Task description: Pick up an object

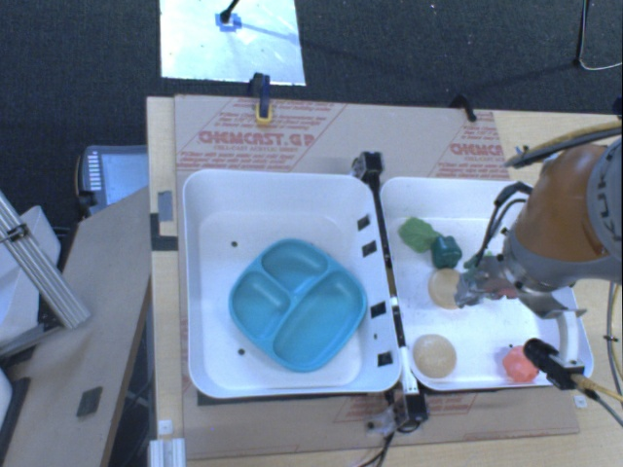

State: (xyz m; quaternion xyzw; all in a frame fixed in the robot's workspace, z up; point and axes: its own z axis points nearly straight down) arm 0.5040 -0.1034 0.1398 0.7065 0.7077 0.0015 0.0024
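Nearest you, a round beige ball [434, 355] and a red-orange lump [518, 365] lie along the right white bin's [467, 195] front edge. Your gripper [469, 287] sits beside a tan disc [444, 288]; I cannot tell its jaw state. Open floor remains mid-bin.

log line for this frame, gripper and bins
gripper low in right bin, at tan disc | grasp unconfirmed | left bin: blue tray
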